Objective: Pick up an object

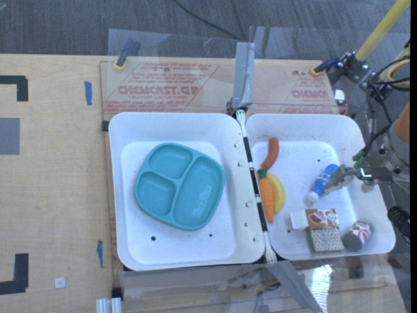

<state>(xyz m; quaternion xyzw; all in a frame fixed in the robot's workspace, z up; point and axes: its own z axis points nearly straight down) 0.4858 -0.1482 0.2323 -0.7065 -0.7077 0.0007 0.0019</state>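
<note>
From my seat the pick has not happened yet: nothing is lifted, and every object rests on the floor of its bin. The gripper [348, 175] sits low over the right bin [306, 124], near its right edge, just beside the bottle [324, 182], and I can't tell whether it touches. Its metal parts blur together at this angle, so I cannot tell how the hand is set, and I see nothing held in it. I judge the bottle to be the target, since it lies closest to the hand. It is a small blue and white bottle lying on its side toward the right edge of that bin, long axis running diagonally, blue end up toward the far right corner and white end down toward the near left corner. What is left, as I read it, is the whole grasp: closing on it and raising it clear. Other candidates share the bin: a sausage [272, 153], a carrot [266, 200] and a banana [278, 192] along the left edge, a carton [313, 218] and a green box [325, 239] near the near edge, and a can [356, 235] by the near right corner. The left bin [130, 240] holds 1 teal plate [180, 186] with 3 compartments.
</note>
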